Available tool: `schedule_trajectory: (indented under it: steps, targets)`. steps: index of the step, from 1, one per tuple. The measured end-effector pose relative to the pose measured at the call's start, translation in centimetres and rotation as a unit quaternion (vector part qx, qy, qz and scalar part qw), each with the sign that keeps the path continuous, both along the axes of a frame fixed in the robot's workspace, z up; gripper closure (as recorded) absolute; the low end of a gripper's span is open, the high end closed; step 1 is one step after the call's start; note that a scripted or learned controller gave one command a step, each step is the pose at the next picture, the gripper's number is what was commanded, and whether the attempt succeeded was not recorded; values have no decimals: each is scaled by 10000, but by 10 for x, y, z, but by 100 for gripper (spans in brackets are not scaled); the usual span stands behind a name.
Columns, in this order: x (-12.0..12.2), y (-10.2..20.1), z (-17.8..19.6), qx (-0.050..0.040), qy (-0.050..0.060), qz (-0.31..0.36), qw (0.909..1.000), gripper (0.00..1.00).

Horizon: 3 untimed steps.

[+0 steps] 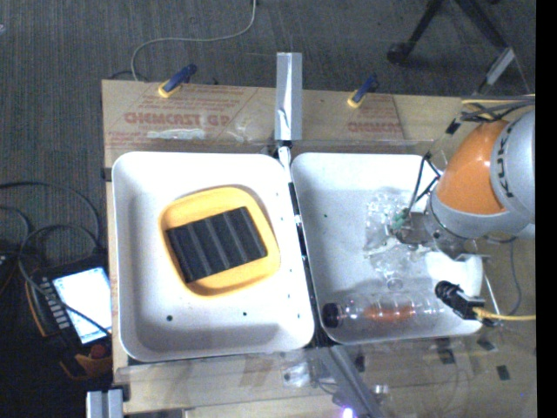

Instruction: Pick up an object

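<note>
Dark grey carpet surrounds a wooden bench [122, 111] carrying two shallow white bins side by side. Nearest, along the lower edge of the right bin [335, 194], a clear plastic bottle with a black cap and orange-brown contents [383, 313] lies on its side, cap toward the lower middle of the frame. Just above it, in the middle of that bin, sits a crumpled piece of clear plastic packaging [389, 229]. The grey arm with its orange band [479, 181] hangs over the right side of that bin, and the gripper [416, 232] sits at the right edge of the clear packaging; whether its fingers are spread or pressed together cannot be told, since the wrist covers them. In the left bin [139, 303], a yellow rounded-rectangle tray with a black ribbed insert [220, 239] rests tilted near the centre. Beyond the bins, a grey metal post [288, 94] stands between them at the bench's far edge, flanked by two blue-and-yellow clamps [176, 80]. At the lower left of the frame, a tablet with a lit screen [78, 301] lies on the floor.
</note>
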State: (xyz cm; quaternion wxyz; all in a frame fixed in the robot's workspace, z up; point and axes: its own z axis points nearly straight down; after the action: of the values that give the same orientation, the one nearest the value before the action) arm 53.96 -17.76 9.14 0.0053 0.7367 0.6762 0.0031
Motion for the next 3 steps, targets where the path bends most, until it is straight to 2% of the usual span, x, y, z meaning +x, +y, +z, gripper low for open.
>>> schedule_trajectory:
  steps: [1,2,3]
  targets:
    - [50,8,0,-16,25,949,9955,0]
    - [25,35,0,-29,-13,1245,9922,0]
    - [26,36,10,-13,-24,1243,9922,100]
